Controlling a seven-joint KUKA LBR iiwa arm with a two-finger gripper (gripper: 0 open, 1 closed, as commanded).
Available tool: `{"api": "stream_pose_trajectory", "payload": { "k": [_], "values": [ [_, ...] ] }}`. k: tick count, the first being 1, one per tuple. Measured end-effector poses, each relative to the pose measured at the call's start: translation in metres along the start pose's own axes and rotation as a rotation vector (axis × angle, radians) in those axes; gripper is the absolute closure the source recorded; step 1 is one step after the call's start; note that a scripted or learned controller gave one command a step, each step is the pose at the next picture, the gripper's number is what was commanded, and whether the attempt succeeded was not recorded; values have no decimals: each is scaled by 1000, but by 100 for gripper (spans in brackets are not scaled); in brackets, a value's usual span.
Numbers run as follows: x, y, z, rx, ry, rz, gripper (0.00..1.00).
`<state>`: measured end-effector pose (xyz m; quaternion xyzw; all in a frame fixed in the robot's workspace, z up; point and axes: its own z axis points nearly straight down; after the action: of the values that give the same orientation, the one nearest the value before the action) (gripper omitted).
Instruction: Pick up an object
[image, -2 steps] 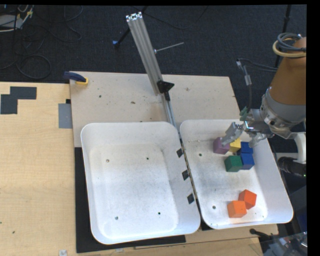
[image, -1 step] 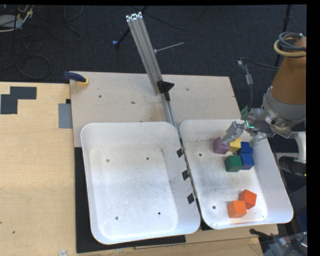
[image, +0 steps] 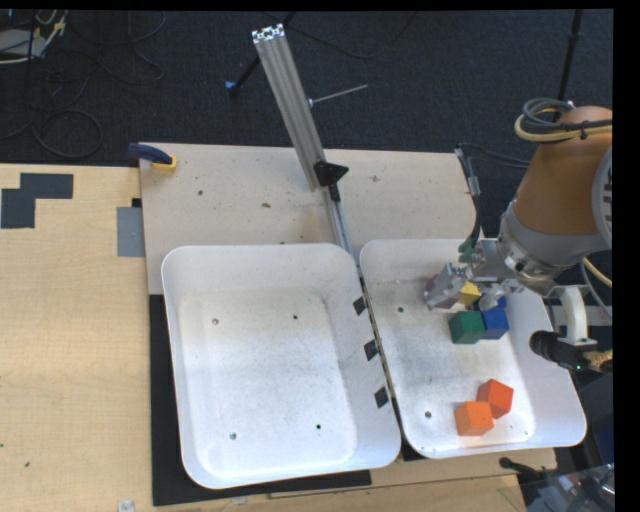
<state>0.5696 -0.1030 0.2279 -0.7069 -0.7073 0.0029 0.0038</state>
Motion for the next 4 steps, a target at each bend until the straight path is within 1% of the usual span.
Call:
{"api": "stream_pose_trajectory", "payload": {
  "k": [1, 2, 3, 4],
  "values": [
    [-6, 0, 46, -1, 0, 1, 0],
    [0, -3, 110, 1, 1, 2, 0],
    [-4, -2, 97, -4, 0, 10, 100],
    [-15, 0, 46, -12, -2, 7, 100]
  ]
}}
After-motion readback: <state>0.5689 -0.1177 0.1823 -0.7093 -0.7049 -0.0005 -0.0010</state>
